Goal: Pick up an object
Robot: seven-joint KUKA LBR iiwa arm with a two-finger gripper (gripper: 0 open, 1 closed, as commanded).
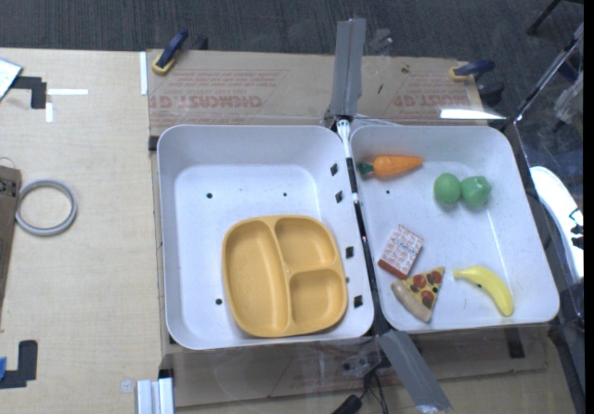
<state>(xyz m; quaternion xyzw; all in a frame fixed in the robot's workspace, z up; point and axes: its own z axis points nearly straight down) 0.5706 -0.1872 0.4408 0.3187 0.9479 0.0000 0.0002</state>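
The right bin holds an orange carrot near its back left, a green two-lobed toy to the carrot's right, a small red-and-white box at the left, a pizza slice in front of the box, and a yellow banana at the front right. All of them lie loose on the bin floor, apart from each other, except that the box and the pizza slice nearly touch.
The left bin carries a yellow divided plate toward its front right. A roll of tape lies on the wooden bench at far left. Cardboard with blue clamps sits behind the bins.
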